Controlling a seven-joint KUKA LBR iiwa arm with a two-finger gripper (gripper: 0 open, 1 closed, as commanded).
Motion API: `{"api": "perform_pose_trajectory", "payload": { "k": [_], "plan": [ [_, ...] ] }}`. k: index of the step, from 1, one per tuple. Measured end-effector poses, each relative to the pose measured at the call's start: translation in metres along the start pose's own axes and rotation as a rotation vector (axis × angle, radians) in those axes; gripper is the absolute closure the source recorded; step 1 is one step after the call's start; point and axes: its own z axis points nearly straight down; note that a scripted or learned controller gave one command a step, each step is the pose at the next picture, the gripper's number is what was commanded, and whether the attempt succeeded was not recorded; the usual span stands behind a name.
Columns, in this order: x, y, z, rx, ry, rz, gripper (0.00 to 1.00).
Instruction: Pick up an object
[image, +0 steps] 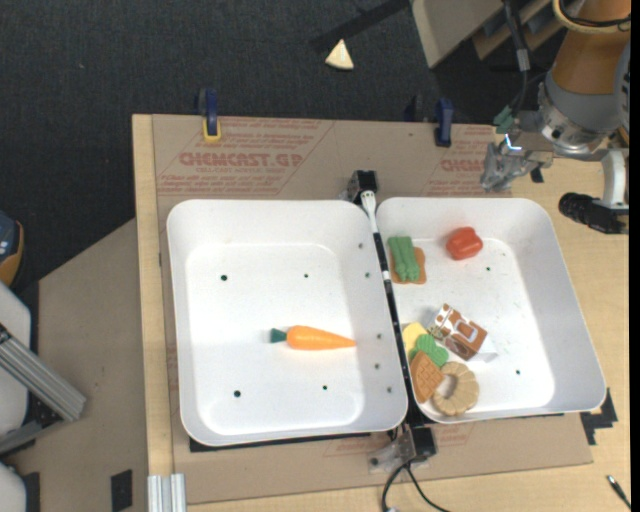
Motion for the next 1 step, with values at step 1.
{"api": "perform_pose_trajectory", "payload": {
  "k": [1],
  "plan": [
    [0.0469, -0.0026, -0.0657, 0.006, 0.002, 0.002, 1.00]
  ]
}}
